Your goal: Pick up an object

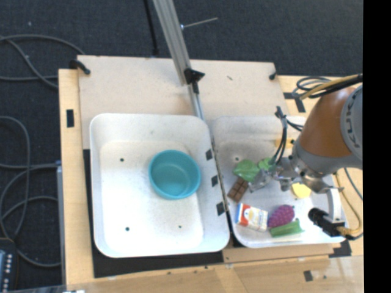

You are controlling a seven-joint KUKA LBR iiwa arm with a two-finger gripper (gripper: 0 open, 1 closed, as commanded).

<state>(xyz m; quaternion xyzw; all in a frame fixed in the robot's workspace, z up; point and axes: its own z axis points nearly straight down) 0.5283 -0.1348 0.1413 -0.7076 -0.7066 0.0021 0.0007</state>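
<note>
Bowl (175,174) in left bin (110,224)

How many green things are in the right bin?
2. A green toy sits mid-bin beside the pincer; a green stick lies at the near edge, under the purple grapes. The arm may hide others.

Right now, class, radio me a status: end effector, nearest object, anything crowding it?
End effector low in right bin, at green object. Nothing seen held. Brown block beside it. Teal bowl alone in left bin.
</note>
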